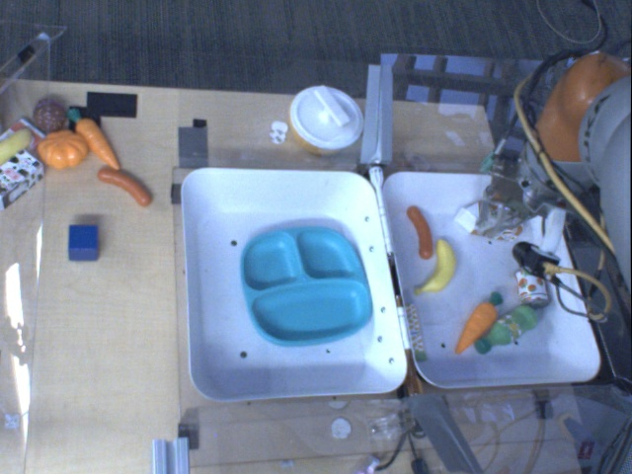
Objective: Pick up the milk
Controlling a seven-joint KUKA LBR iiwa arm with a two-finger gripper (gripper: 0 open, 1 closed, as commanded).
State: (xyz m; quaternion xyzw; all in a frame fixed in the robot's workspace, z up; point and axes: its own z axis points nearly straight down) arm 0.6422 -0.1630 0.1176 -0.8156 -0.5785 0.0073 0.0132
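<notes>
near edge of the right bin (pixel 513 373): a toy carrot (pixel 476 326) lies tilted beside a green toy (pixel 506 328) too blurred to name. just behind, the small milk carton (pixel 532 285) sits by the right wall, partly crossed by a dark cable. toward the middle, a banana (pixel 438 268) and a sausage (pixel 422 231). in the left bin (pixel 207 265), a blue divided plate (pixel 306 284). far back, the gripper (pixel 504 213) hangs over the bin's rear corner, a tangle of metal and cables, so i cannot tell its state.
</notes>
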